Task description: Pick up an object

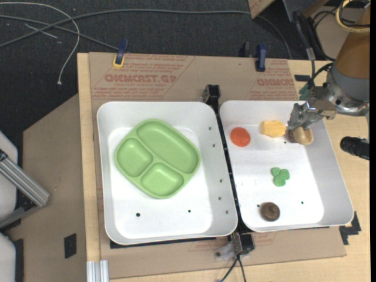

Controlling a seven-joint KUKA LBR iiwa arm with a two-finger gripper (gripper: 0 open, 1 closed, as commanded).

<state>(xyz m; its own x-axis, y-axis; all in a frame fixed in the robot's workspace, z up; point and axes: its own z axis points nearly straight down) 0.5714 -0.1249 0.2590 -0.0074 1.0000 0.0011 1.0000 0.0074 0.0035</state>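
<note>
Bright, even overhead light; white bins [167,228] nr blown out, soft shadows under rims. Img a bit soft & grainy, dark floor [88,16] top-left. No motion blur.

Both bins are plain white — the left bin [111,213] carries a light green divided plate [157,157], and the right bin [320,207] holds an orange-red disc [239,137], a pale yellow chunk [272,128], a tan piece [302,136], a green clump [280,177] and a dark brown round item [269,211]. The bench board [176,75] is tan cardboard with faded red lettering, held by two blue clamps [121,51] — and the arm [352,69] shows a dull orange band above its grey wrist.
</note>
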